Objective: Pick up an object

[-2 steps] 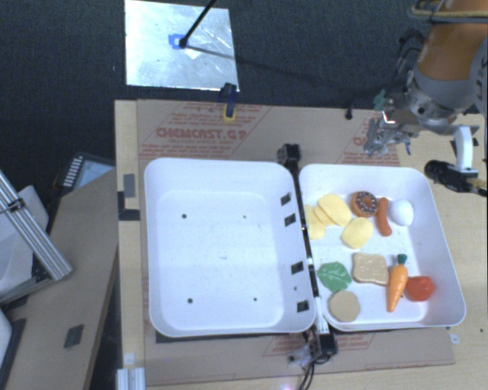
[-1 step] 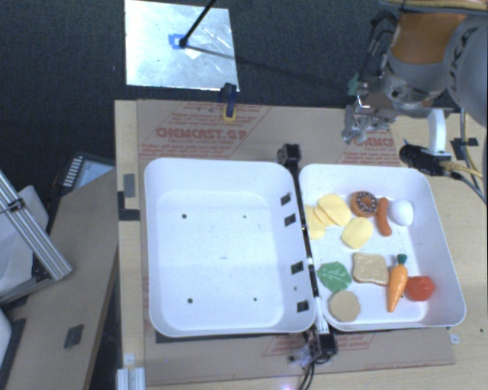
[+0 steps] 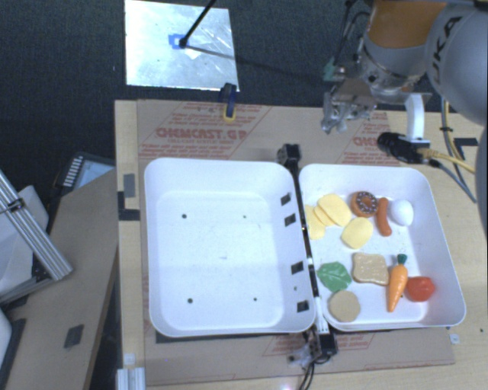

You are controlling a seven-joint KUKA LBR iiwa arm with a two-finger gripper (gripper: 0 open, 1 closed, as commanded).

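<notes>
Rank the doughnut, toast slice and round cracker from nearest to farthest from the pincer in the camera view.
Pincer sits above the right bin.
1. Doughnut, bin's top.
2. Toast slice, lower middle.
3. Round cracker, bottom left corner.

We see the arm (image 3: 427, 38) entering from the upper right corner of the view, its grey shell curving in along the right side. An orange band (image 3: 396, 23) wraps it just above the wrist, near the top edge. Below that band the wrist (image 3: 385, 65) turns grey and metallic, with thin cables running down its left side. The gripper (image 3: 339, 120) hangs from the wrist, pointing downward and slightly to the left, at the far right of the scene. We see nothing between its tips, which are too small and blurred to judge.
</notes>
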